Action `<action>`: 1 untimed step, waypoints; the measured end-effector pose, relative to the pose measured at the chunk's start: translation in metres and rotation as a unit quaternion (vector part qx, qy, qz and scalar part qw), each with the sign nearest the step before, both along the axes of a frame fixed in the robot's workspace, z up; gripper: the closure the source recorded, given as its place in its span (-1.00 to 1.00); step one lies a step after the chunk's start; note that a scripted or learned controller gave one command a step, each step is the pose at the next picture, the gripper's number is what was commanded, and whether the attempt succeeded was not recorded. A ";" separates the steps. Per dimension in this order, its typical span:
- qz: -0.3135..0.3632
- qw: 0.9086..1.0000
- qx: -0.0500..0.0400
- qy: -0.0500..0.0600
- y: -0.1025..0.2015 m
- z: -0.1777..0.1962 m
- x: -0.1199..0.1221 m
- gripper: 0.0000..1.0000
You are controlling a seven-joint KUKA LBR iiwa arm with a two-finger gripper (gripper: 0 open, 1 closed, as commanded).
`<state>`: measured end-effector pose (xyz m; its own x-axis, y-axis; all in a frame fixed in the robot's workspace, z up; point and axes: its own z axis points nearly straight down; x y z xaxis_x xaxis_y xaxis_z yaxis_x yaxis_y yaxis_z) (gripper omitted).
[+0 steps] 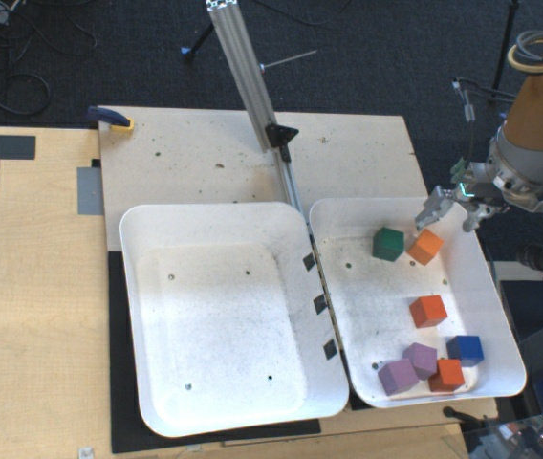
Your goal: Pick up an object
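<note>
Purple blocks (408, 368) are sitting nearest in the right bin (506, 338), while the gripper (452, 209) is hovering spread and unladen just beside the orange cube (425, 247), which looks light, rigid, best pinched across flat sides.

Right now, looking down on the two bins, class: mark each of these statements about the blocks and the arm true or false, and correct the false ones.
1. All the blocks lie in the right bin. True.
2. The green block sits beside an orange block. True.
3. The blue block lies in the left bin. False: it lies in the right bin, near the front.
4. There are four purple blocks. False: two, one beside the other.
5. The gripper hovers at the right bin's far edge. True.
</note>
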<state>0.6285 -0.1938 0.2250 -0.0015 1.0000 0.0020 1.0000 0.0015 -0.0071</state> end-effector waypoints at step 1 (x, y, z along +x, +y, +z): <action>0.002 1.000 -0.001 -0.002 0.000 0.003 0.001 -1.00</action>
<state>0.6296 -0.1935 0.2278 -0.0046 1.0000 0.0001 1.0000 0.0046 -0.0031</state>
